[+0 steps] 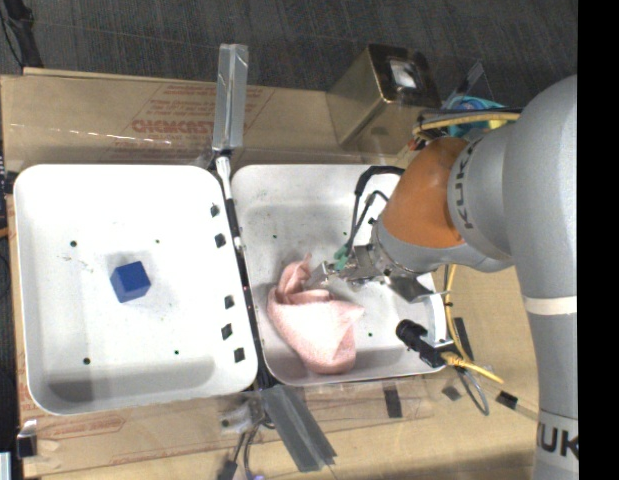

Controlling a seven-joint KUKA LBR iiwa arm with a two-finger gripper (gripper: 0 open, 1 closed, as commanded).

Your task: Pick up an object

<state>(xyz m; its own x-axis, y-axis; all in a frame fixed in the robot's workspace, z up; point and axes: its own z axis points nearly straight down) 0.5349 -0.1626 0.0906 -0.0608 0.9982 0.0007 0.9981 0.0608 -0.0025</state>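
Pink cloth (314,323) (right bin (289,193)) touches the jaws, grip unclear; blue cube (130,280) sits left.

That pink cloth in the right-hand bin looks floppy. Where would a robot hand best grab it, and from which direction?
Probably from straight above, at the raised fold along the upper left of the pink cloth. There the fabric bunches into a ridge two fingers could pinch, while the lower part lies flatter against the floor of the right bin. The gripper already sits near that ridge.

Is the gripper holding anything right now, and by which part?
Cannot be told. The gripper sits at the upper right edge of the crumpled pink cloth in the right white bin; no hold is visible.
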